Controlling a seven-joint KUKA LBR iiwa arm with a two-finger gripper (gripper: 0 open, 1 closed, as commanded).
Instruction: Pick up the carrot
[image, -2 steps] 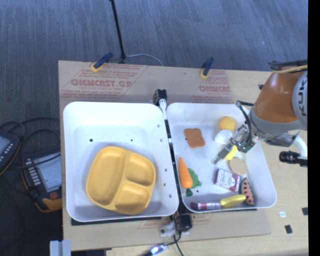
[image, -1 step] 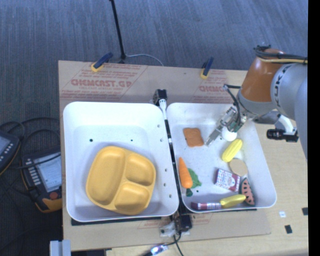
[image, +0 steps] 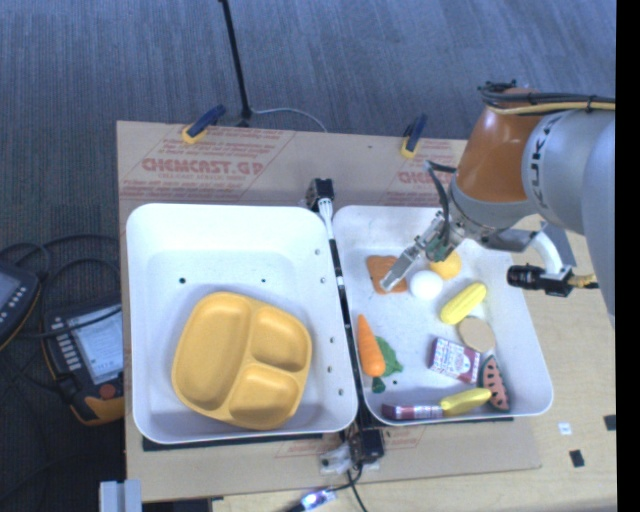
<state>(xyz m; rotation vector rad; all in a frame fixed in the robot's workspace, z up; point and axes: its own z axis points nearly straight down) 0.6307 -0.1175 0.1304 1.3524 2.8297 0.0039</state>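
Observation:
The carrot (image: 369, 343) is orange with a green leafy end (image: 386, 358). It lies lengthwise near the left wall of the right bin (image: 520, 290), leaves toward the front. My gripper (image: 400, 270) hangs over the back left part of that bin, above a flat orange piece (image: 379, 268). It sits clearly behind the carrot and apart from it. Nothing shows in the gripper.
Around the gripper lie a white ball (image: 426, 286), a yellow round fruit (image: 447, 266) and a yellow corn-like piece (image: 463, 301). Further forward are a bread slice (image: 478, 332), red carton (image: 455, 359), watermelon slice (image: 495, 385) and banana (image: 465, 400). The left bin holds a yellow divided tray (image: 243, 358).

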